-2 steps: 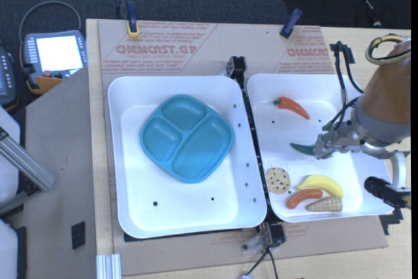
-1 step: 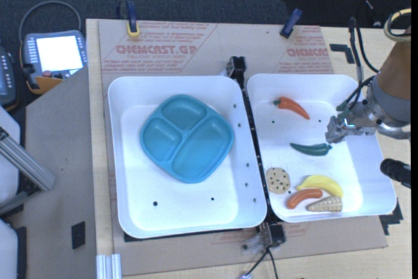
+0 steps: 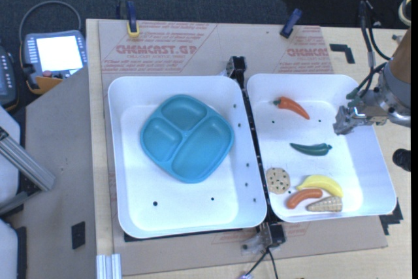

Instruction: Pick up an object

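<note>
The arm is reaching in from the right, and its gripper (image 3: 344, 122) is hanging over the right bin (image 3: 385, 187), near that bin's right wall and about level with the gap between two peppers. Nothing is sitting between the fingers; whether they are spread or closed is something I cannot tell, since the wrist is blocking most of them from above. The candidates for picking are all lying in this bin: an orange pepper (image 3: 292, 107) towards the far side, a dark green pepper (image 3: 311, 149) in the middle, and, crowding the near corner, a cookie (image 3: 277, 180), a banana (image 3: 322, 185), a sausage (image 3: 304, 197) and what looks like an ice-cream cone (image 3: 325, 206) (the last three are touching or nearly so, which is making a clean grasp harder there). The green pepper is lying apart from its neighbours and nearest the gripper, so it is probably the easiest target. The left bin (image 3: 121, 140) is holding a blue divided plate (image 3: 187, 138), likely waiting as a drop-off spot.
</note>
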Action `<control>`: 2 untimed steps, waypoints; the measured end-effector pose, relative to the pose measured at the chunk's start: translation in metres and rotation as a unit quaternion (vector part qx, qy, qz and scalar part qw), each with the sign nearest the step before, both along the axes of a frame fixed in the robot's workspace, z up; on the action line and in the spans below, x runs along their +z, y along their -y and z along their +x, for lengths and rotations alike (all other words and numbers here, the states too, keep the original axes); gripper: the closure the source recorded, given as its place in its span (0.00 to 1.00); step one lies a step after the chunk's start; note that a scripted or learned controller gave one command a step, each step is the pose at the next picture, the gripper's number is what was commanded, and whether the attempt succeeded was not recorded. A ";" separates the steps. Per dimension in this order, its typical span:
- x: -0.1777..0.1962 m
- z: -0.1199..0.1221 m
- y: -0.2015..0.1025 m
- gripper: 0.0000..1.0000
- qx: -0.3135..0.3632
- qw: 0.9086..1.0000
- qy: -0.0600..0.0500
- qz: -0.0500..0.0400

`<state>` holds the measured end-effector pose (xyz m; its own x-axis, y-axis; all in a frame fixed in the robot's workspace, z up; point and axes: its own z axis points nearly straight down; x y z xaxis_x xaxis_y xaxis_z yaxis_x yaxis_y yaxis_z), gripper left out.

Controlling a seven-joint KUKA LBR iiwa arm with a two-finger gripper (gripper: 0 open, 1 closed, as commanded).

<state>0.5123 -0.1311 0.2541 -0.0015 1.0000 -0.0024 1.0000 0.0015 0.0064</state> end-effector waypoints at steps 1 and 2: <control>-0.016 0.012 -0.053 1.00 0.002 1.000 -0.005 0.002; -0.028 0.019 -0.100 1.00 0.002 1.000 -0.005 0.002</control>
<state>0.5315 -0.0313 0.2260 -0.0046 1.0000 0.0016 1.0000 0.0047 -0.0040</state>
